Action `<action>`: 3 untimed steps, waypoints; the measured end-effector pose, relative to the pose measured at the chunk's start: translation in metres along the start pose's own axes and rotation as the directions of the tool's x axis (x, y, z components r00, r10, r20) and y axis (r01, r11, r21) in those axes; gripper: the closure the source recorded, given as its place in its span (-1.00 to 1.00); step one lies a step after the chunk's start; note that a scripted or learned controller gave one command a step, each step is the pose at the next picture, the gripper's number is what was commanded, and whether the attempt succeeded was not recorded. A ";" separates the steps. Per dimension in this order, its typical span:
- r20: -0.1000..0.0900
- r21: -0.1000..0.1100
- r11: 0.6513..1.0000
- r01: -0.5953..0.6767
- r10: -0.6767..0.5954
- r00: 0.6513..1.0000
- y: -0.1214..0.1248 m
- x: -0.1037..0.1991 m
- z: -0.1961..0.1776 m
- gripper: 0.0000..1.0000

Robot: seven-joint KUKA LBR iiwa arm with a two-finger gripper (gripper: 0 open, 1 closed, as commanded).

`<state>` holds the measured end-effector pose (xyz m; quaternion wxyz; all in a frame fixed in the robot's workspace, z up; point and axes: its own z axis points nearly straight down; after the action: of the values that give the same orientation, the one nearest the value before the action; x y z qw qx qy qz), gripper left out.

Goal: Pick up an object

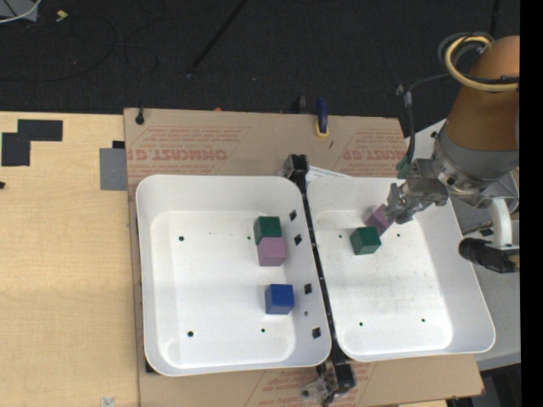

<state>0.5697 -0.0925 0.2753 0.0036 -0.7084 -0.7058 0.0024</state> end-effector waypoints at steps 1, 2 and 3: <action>0.005 -0.016 1.000 0.002 -0.002 1.000 0.038 -0.037 -0.097 1.00; 0.004 -0.012 1.000 0.006 -0.006 1.000 0.061 -0.050 -0.136 1.00; 0.003 -0.011 1.000 0.003 -0.003 1.000 0.061 -0.073 -0.185 1.00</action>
<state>0.6324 -0.1664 0.4601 -0.0016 -0.7074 -0.7068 -0.0004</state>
